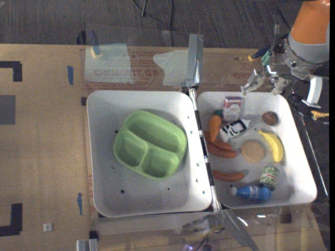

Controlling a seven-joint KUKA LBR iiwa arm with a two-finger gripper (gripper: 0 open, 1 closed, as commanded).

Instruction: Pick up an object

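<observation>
My gripper (265, 83) hangs over the back rim of the right bin (306, 179), up in the top right of the camera view. Its two fingers are spread open with nothing between them. Just below it in the bin stand a small pink and white carton (232, 107) and a brown round piece (270, 118). Further forward lie a carrot (214, 125), a black and white box (235, 129), a banana (273, 145), a tan disc (253, 151), two sausages (220, 148) (228, 175), a green can (270, 175) and a blue bottle (253, 193).
The left bin (104, 187) holds a green divided plate (150, 144). A metal bar (194, 61) rises behind the seam between the bins. The arm's orange band (311, 27) and grey wrist sit at the top right. Cables run along the right edge.
</observation>
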